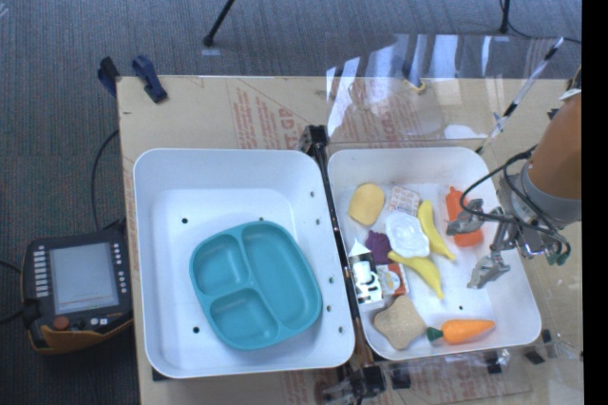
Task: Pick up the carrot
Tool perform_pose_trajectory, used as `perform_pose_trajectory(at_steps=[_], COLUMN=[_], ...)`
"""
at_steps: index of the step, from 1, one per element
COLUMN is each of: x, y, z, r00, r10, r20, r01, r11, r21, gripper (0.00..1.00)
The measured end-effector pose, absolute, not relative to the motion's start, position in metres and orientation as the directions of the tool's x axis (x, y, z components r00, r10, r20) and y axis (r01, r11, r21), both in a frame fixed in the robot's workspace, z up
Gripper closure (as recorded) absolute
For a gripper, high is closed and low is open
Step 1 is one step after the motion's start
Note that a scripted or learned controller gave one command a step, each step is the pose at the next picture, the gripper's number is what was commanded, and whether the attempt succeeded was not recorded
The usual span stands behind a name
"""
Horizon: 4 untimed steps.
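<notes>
The carrot [464, 330], orange with a green stub at its left end, lies flat near the front edge of the right bin [518, 303]. My gripper [477, 248] hangs over the right side of that bin, above and behind the carrot and apart from it. Its two fingers stand spread open with nothing between them. One fingertip [465, 222] is close to an orange-red item [461, 203]; the other [484, 275] points down toward the bin floor.
The right bin also holds two bananas [435, 232], a yellow lemon-like piece [366, 202], a bread slice [400, 322], a purple item and small packets. The left bin [171, 194] holds a teal divided plate [255, 282]. A teach pendant [76, 284] lies at the left.
</notes>
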<state>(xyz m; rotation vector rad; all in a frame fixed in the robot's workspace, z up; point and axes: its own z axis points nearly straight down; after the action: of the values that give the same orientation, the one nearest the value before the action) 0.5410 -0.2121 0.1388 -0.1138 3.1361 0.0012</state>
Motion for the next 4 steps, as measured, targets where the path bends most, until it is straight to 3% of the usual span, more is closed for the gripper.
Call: perform_pose_trajectory(at_steps=[1,2,3,4], x=[0.573,0.499,0.545,0.498], y=[-0.211,-0.21,-0.21,-0.207], z=[0.086,0.09,0.087,0.091], r00=[-0.983,-0.996,-0.987,-0.916], r10=[0.185,-0.084,0.163,-0.402], r20=[0.001,-0.011,-0.001,-0.019], r01=[0.185,-0.084,0.163,-0.402], r11=[0.983,0.996,0.987,0.916], r21=[0.003,0.002,0.003,-0.003], gripper=[0.0,0.0,0.0,0.0])
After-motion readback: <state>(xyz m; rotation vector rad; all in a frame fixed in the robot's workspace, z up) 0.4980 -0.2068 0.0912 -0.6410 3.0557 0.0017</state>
